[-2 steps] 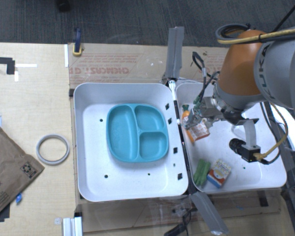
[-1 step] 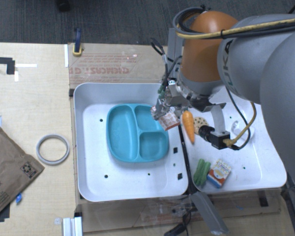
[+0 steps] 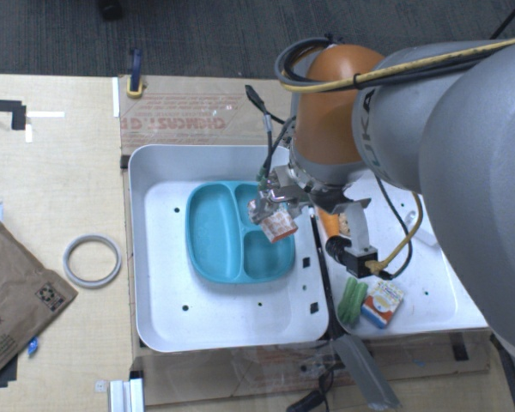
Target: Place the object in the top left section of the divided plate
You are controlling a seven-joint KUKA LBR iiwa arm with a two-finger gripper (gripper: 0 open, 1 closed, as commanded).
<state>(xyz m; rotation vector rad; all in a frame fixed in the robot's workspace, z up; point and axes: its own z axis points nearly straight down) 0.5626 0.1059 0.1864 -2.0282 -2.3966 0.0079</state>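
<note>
Gripper (image 3: 273, 206) clamps small packet (image 3: 279, 223) – long axis approx diagonal (tilted) – over blue plate (image 3: 213, 239).

"BOX" on brown cardboard box (image 3: 13, 303), red mirrored lettering on cardboard sheet (image 3: 184, 117) unreadable

A teal divided plate (image 3: 227, 234) is seen lying flat in the left white bin, towards its right side; three sections are moulded into it, one long one on the left and two smaller ones stacked on the right; a small packet-like object (image 3: 278, 222), reddish-brown with some white on it, is found at the plate's right edge, over the ridge between the two smaller sections; it's tilted, and whether it's actually resting on the plate can't be told.
</note>
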